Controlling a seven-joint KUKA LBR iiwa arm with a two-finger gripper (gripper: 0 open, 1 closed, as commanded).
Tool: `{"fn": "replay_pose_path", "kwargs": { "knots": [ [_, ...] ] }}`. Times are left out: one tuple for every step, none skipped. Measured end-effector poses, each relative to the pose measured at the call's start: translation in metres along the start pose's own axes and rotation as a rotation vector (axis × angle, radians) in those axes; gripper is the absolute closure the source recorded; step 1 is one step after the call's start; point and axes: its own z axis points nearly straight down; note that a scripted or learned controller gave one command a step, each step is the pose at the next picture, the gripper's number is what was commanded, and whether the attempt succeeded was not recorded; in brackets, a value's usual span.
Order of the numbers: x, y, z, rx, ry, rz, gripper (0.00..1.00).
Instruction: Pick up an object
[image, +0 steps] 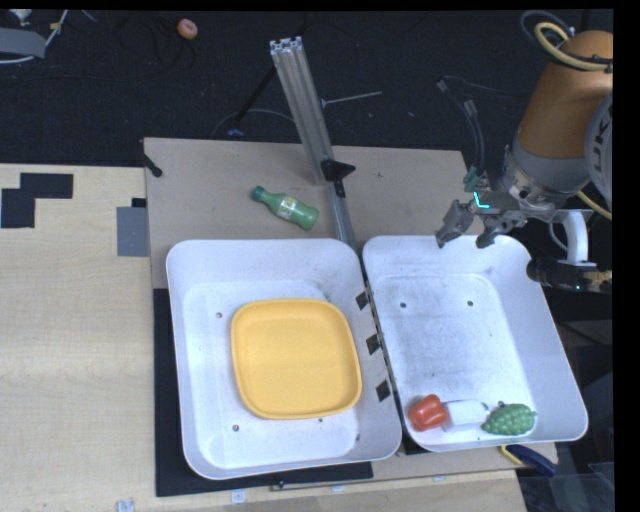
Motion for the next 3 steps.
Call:
{"fn": "replay_pose_path", "kwargs": {
  "knots": [
    [0.000, 0.000, 0.000, 0.000, 0.000, 0.000, 0.00],
    [0.001, -0.002, 0.043, 0.003, 0.000, -0.001, 0.00],
    [0.000, -0.007, 0.092, 0.004, 0.001, 0.000, 0.00]
  ]
}}
